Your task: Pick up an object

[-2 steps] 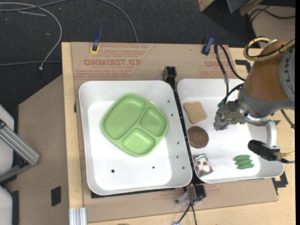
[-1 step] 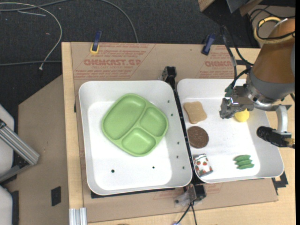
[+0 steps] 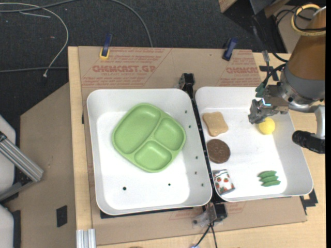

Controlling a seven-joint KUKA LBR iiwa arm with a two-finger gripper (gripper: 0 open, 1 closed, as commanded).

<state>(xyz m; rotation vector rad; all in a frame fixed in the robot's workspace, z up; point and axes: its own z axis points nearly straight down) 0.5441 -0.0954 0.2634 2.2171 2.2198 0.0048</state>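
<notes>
The right bin [image 3: 243, 99] holds a tan slice of bread [image 3: 214, 123], a dark brown round patty [image 3: 219, 150], a small red-and-white can [image 3: 224, 182], a green pea pod [image 3: 269, 178] and a yellow lemon [image 3: 267, 126]. My gripper [image 3: 258, 114] hangs over the upper right of this bin, its tip just left of and touching or nearly touching the lemon. Nothing shows between its fingers.
The left bin [image 3: 103, 154] holds a green divided plate [image 3: 149, 137]. A black divider runs between the two bins. Blue clamps [image 3: 106, 46] hold the cardboard at the back. A black arm part [image 3: 310, 140] sticks over the right bin's right rim.
</notes>
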